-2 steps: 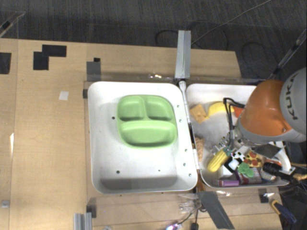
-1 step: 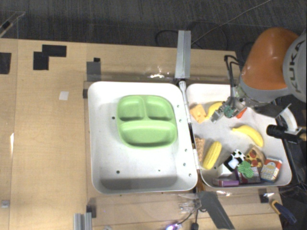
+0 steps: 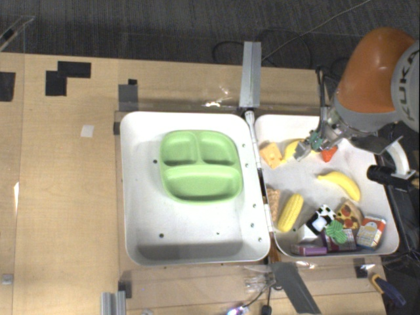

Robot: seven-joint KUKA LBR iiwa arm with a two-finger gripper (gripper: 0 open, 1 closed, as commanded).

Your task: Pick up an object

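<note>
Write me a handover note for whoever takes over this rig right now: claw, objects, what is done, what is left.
Claw: low in the right bin, at its far side, between a small yellow piece and a red piece. Whether it grips anything cannot be told from this view.
Objects in the right bin: banana, corn cob, orange block, and a cluster of small toys at the near edge.
Left bin: holds a green divided tray.
Done: the arm has reached the bin.
Left: confirm a grasp and lift one object.
</note>
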